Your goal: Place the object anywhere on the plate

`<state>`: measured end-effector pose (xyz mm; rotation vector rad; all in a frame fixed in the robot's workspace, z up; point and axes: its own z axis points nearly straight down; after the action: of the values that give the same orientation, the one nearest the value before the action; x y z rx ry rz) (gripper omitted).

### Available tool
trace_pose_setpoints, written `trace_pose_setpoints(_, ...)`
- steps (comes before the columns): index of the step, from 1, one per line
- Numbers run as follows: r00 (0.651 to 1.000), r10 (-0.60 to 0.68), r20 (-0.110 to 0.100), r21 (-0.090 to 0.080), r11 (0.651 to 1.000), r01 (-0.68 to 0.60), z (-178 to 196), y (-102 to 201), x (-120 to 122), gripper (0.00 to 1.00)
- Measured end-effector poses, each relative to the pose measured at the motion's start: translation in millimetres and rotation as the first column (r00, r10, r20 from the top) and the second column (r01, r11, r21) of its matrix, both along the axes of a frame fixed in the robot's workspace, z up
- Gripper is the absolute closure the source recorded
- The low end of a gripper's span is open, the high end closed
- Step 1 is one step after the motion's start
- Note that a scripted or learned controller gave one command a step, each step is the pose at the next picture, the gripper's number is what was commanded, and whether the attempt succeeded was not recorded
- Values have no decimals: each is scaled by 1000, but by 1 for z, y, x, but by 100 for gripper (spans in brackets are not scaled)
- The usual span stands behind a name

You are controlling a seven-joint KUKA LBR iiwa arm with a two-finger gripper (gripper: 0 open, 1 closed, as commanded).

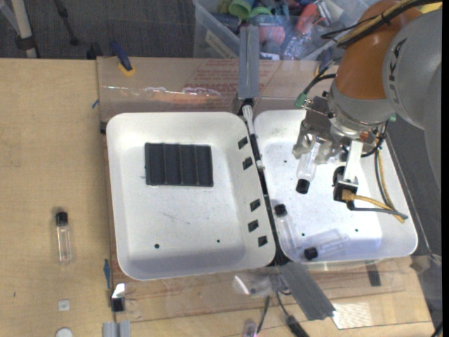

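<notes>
The plate (179, 164) is a black ridged rectangle lying in the left white bin (133, 244). My gripper (315, 153) hangs over the right bin (393, 237), near its back left part. A clear vial with a black cap (304, 174) hangs from between its fingers, nearly upright with the cap pointing down, so the gripper is shut on it. The vial is above the right bin's floor, well to the right of the plate and across the divider from it.
Two more clear vials lie in the right bin, one by the divider (282, 218) and one near the front (325, 246). Another vial (63, 236) lies on the wooden bench at left. A tub of toys (280, 9) stands behind the bins.
</notes>
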<state>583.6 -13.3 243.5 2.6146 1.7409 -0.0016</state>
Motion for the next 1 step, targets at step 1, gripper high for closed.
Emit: trace_pose_setpoints(1, 989, -149, -4, 1, 989, 149, -28, 60, -30, 100)
